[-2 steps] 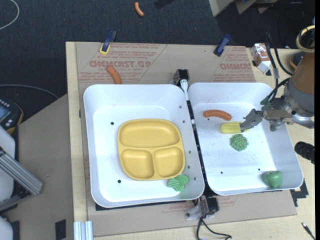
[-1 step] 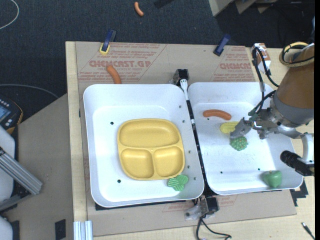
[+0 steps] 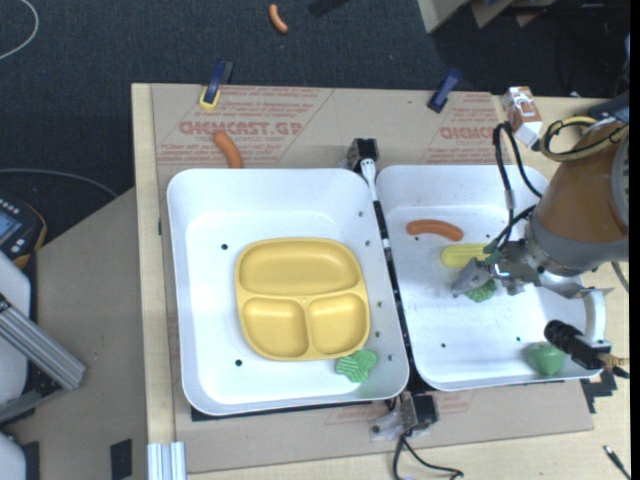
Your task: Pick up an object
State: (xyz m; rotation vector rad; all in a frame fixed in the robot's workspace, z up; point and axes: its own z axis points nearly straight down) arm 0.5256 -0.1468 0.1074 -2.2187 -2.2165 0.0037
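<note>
We have the claw (image 3: 478, 280) low in the right white bin (image 3: 440, 353), over a small green toy (image 3: 481, 292); its grip we cannot tell. Next, lift carefully.

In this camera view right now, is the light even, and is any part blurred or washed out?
Camera view: soft, fairly even light; the white right bin looks bright, its floor almost without texture; the yellow tray casts only a faint shadow; the gripper and the green object beside it look slightly soft; the dark carpet above is dim.
</note>
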